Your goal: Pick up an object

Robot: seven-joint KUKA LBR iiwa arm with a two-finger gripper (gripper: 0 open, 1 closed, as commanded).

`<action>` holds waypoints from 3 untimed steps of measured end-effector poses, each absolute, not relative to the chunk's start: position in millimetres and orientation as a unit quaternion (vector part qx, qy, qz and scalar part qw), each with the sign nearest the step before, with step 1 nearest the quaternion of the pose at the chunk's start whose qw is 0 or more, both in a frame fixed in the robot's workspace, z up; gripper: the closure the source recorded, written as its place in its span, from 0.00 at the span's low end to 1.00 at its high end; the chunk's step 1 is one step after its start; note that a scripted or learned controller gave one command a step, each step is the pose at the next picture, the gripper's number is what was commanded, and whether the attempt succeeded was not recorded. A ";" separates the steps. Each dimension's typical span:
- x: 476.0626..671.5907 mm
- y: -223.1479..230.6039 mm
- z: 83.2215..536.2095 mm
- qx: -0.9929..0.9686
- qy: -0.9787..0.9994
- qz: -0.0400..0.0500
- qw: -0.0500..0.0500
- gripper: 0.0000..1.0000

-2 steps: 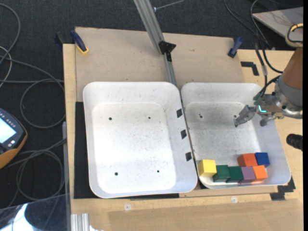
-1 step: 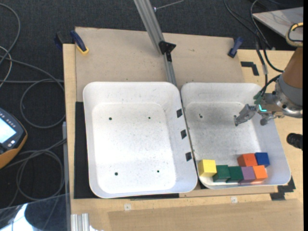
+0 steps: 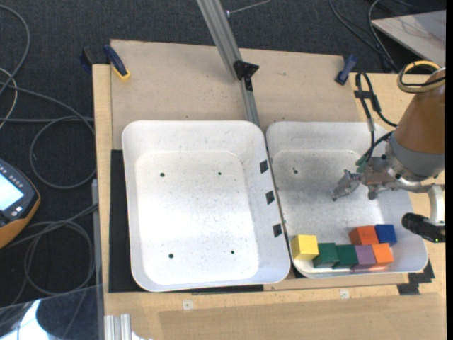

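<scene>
Several coloured blocks lie along the front edge of the right bin (image 3: 311,147): a yellow block (image 3: 306,246), a green block (image 3: 327,253), a purple block (image 3: 364,256), an orange block (image 3: 382,253), a red block (image 3: 364,235) and a blue block (image 3: 385,233). My gripper (image 3: 358,188) hangs over the middle of the right bin, behind the blocks and apart from them. Its fingers (image 3: 344,187) are spread open with nothing between them.
The left bin (image 3: 141,140) sits beside the right one, their rims meeting at the centre. A slanted metal pole (image 3: 225,34) rises from behind the bins. Cables (image 3: 368,101) run along the bench at the back right. Blue clamps (image 3: 117,60) hold the board's back corners.
</scene>
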State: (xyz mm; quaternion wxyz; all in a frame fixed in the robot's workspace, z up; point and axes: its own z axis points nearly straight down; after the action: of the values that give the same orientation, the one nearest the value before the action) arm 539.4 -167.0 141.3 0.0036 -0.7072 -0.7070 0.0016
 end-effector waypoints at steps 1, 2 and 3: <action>538.2 -166.2 96.6 -0.707 -0.707 0.001 0.003 0.00; 540.5 -166.1 110.5 -0.707 -0.708 -0.001 0.000 1.00; 550.3 -164.0 157.8 -0.706 -0.708 -0.002 -0.003 1.00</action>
State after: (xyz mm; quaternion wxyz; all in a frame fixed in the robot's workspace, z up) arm 550.3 -164.0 157.8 -0.0028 -0.7062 -0.7080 -0.0018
